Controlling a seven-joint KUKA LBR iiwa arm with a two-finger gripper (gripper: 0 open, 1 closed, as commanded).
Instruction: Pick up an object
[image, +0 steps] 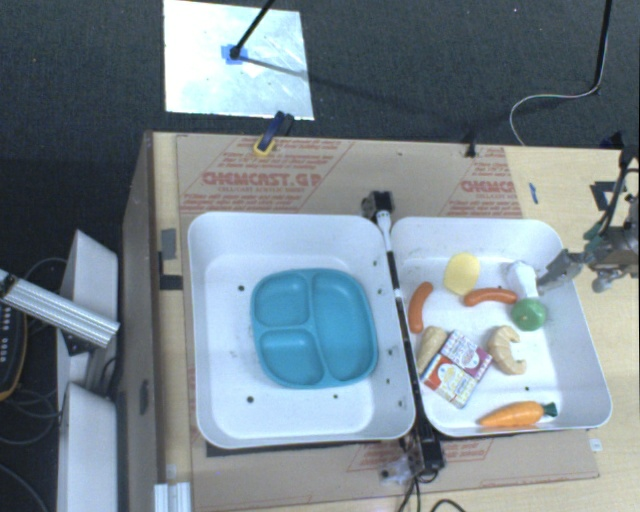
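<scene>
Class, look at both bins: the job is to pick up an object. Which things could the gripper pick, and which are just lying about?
Could be picked, all in the right bin: yellow piece, two sausages, green ball, white piece, small carton, carrot, beige piece.

Just lying about: blue divided plate in the left bin, clamp, cable.

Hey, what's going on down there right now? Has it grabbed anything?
Gripper at right bin's edge, nothing visibly held. Toy food untouched; green ball nearest. Blue plate in left bin.
</scene>
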